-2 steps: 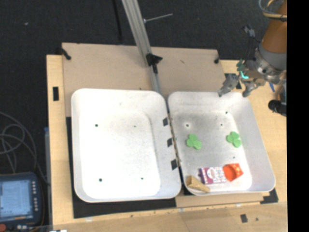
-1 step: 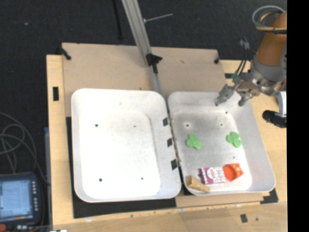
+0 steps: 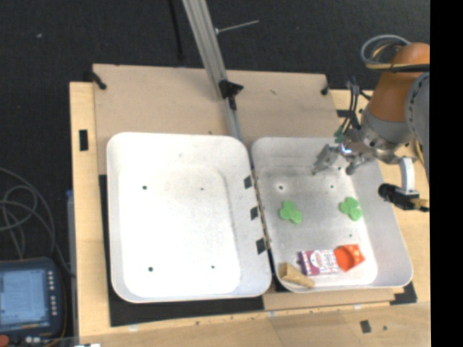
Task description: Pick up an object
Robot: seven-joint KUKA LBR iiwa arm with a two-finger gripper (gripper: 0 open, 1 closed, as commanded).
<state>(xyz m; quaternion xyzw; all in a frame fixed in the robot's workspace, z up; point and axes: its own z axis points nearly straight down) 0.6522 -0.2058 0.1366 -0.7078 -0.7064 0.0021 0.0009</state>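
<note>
Objects for picking all lie in the right bin (image 3: 383,262), and we may choose any one of them. We see two small green pieces, one near the middle of the bin (image 3: 291,212) and one further right (image 3: 351,208). They look flat and bumpy round the edge, a bit like clover leaves. Along the front edge lie three more things in a row: a tan piece (image 3: 294,272) at the left corner, a purple and white packet (image 3: 318,262) beside it, and a red piece (image 3: 349,257) touching the packet's right end. The gripper (image 3: 338,160) hangs over the back part of this bin, well away from the front row and apart from the green pieces too. Its fingers look spread a little with nothing between them. To do this step well, we think it should go over one thing that has room around it, like the green piece on the right, which is nearest. Then it should come straight down with one finger on each side before it closes. The green pieces look thin, so we guess the fingers must go very low, almost to the bin floor. The bin floor looks smooth, pale and a bit speckled. The left bin (image 3: 130,157) is white and smooth too.
</note>
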